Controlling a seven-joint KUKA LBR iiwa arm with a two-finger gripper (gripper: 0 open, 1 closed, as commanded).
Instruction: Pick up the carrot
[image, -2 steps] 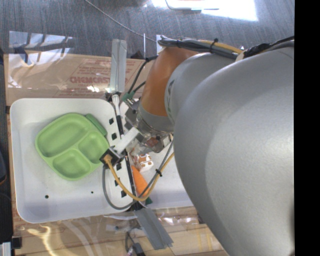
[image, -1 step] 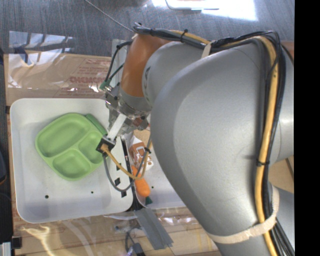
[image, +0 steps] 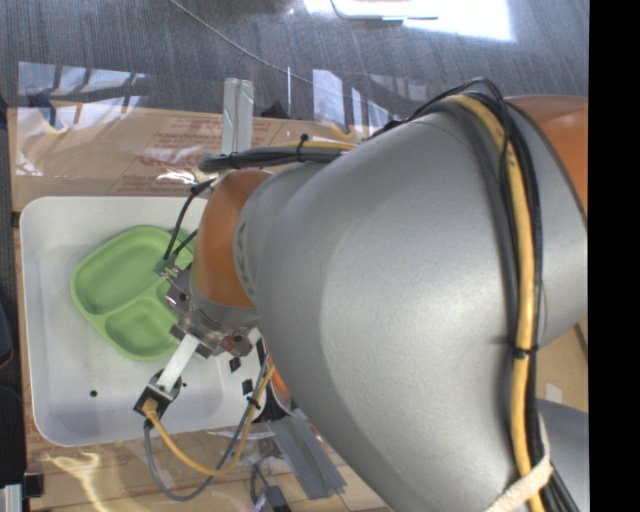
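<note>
The grey arm (image: 400, 300) takes up most of the camera view and covers the right bin. Its orange band (image: 225, 245) and wrist hang over the right part of the left bin (image: 45, 300). The gripper (image: 205, 335) sits below the band, just right of a green plate, and the wrist hides most of it. A small orange patch (image: 277, 385) shows under the arm near the bin's front right; I cannot tell whether it is the carrot.
A green divided plate (image: 125, 290) lies in the left bin, left of the wrist. A white bracket with a yellow cable (image: 165, 385) hangs from the wrist over the bin's front. Brown bench surface (image: 120, 160) lies behind the bin.
</note>
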